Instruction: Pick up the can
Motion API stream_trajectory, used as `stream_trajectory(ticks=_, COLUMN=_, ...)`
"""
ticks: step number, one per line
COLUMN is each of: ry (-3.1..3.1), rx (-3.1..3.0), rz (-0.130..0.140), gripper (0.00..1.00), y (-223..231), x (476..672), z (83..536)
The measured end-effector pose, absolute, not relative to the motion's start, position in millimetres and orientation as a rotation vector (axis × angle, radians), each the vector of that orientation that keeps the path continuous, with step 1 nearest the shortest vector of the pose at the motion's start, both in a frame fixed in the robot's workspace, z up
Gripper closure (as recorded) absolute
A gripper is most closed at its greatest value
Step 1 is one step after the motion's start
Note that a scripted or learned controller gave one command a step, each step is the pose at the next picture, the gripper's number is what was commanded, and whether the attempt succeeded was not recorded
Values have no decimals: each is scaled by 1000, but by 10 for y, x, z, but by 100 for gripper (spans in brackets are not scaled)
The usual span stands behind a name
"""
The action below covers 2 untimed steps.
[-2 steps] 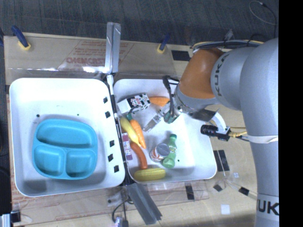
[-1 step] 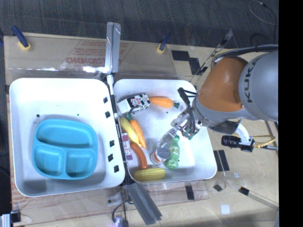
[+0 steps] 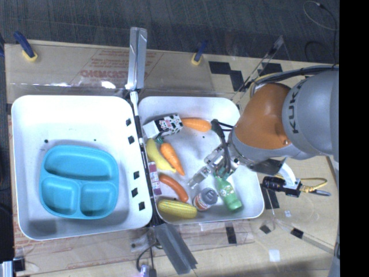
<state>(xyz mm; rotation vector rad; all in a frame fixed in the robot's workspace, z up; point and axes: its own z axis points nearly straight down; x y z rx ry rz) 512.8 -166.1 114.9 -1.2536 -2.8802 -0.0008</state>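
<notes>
The can (image 3: pixel 205 198) stands upright near the front wall of the right bin (image 3: pixel 190 104), its silver top and red side showing. A green bottle (image 3: pixel 228 194) lies just to its right. My gripper (image 3: pixel 209 168) hangs over the bin's middle right, a little behind and above the can, right at the neck end of the green bottle. Its metal fingers point down and to the left, and nothing shows between them. The grey arm with its orange band reaches in from the right.
The right bin also holds a banana (image 3: pixel 154 154), two carrots (image 3: pixel 171 156) (image 3: pixel 196 124), a sausage (image 3: pixel 174 187), a corn cob (image 3: pixel 176 209) and a black-and-white carton (image 3: pixel 169 123). A blue divided tray (image 3: pixel 79 182) lies in the left bin (image 3: pixel 23 154).
</notes>
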Motion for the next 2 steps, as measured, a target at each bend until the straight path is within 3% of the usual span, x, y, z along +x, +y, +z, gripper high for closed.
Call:
stream_trajectory(ticks=1, ry=-2884, rx=-1249, rz=-1, gripper=100, y=-1660, x=5137, z=1249)
stream_trajectory(ticks=2, ry=-2884, rx=-1249, rz=-1, gripper=0, y=-1660, x=5137, z=1250)
